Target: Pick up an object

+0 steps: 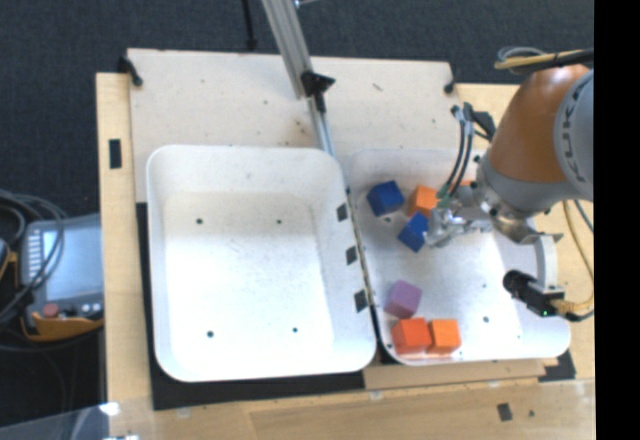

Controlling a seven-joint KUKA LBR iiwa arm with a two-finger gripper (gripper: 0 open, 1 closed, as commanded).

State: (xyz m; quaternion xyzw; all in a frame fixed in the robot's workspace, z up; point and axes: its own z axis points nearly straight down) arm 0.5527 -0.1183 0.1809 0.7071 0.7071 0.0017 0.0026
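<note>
target: blue cube [413, 232], centre-right of frame | handling: likely light, rigid, grip opposite flat faces | jaws [437, 228]: state cannot tell

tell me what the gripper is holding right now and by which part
It cannot be told. The gripper is down among the blue block, a second blue block and a small orange block, but no block shows between its fingers.

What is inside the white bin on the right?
The right bin holds two blue cubes, a small orange block, a purple cube and two orange cubes. The arm covers the bin's far right part.
</note>
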